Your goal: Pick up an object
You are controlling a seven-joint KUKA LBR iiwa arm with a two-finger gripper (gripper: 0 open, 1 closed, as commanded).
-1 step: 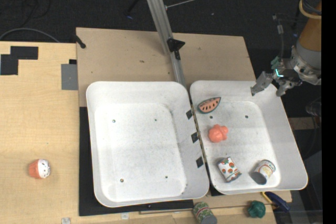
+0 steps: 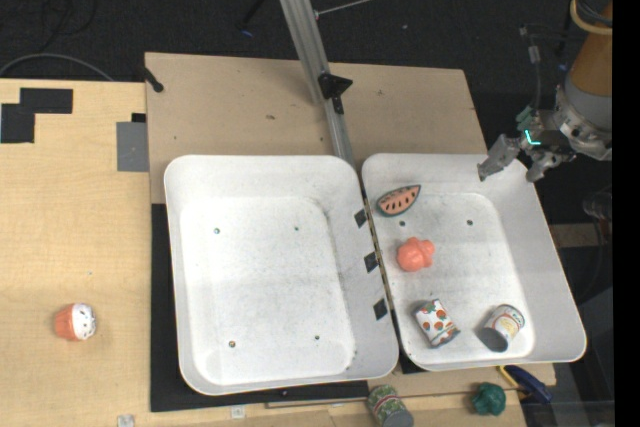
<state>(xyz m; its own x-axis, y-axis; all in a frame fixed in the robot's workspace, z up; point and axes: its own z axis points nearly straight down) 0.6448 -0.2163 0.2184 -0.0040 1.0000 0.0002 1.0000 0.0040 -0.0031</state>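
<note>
The right bin holds a watermelon slice near its far left corner, a red-orange lumpy toy in the middle, a white can with red spots and a tipped small can near the front. My gripper hangs at the bin's far right corner, above its rim, with its two fingers spread apart and nothing between them. It is well away from every object.
The left bin lies beside the right one. A metal rail slants down between the bins from the back. A red and white ball rests on the wooden bench at left. A green toy and a can lie in front of the bins.
</note>
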